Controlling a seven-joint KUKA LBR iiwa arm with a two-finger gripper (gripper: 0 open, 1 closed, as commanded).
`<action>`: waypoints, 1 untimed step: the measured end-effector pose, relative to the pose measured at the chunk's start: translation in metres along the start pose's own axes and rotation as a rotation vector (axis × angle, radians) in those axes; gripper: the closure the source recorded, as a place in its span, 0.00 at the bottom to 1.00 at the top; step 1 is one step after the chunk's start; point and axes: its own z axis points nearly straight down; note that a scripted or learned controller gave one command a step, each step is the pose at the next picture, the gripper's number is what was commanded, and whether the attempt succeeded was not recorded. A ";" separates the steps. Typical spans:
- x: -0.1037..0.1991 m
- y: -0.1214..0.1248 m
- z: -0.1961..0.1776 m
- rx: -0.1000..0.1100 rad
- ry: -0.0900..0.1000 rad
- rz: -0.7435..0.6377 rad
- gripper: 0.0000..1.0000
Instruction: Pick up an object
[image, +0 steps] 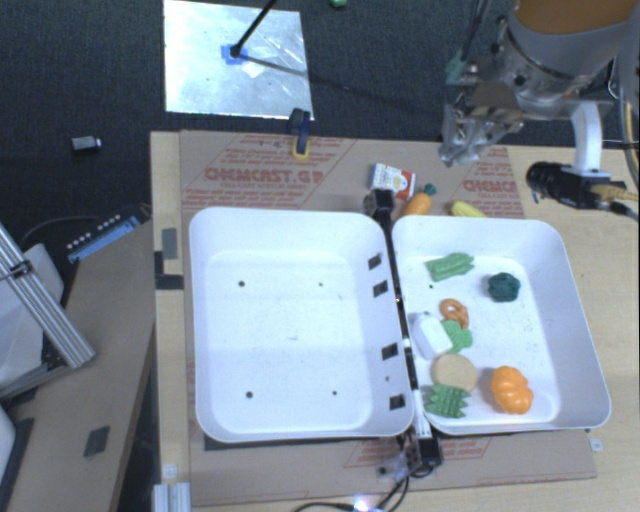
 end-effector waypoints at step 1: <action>0.029 -0.017 -0.043 0.000 0.000 0.000 1.00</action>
